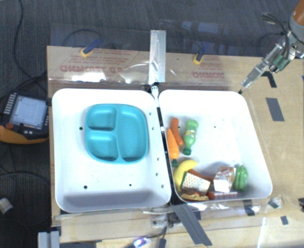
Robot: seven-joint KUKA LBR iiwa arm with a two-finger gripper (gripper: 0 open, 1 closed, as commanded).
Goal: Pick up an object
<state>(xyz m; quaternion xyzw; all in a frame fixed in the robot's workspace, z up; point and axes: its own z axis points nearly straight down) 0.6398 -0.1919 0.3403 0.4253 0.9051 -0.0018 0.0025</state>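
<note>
The right bin [229,118] holds a pile of toy food along its left and front sides. An orange carrot [173,143] and a smaller orange piece [176,127] lie by the left wall. A green bottle [190,135] lies beside them. A yellow fruit [185,168], a toast-like slice [195,183], a red and white packet [224,180] and a green pepper [240,176] crowd the front. My gripper [251,80] hangs outside the bin, above the bench past its far right corner, pointing down-left. Nothing is seen in it.
The left bin [74,180] holds a blue divided plate [115,133]. A metal post [157,56] stands behind the wall between the bins. Yellow clips [91,47] sit on the back board. An orange handheld device [21,118] lies on the floor to the left.
</note>
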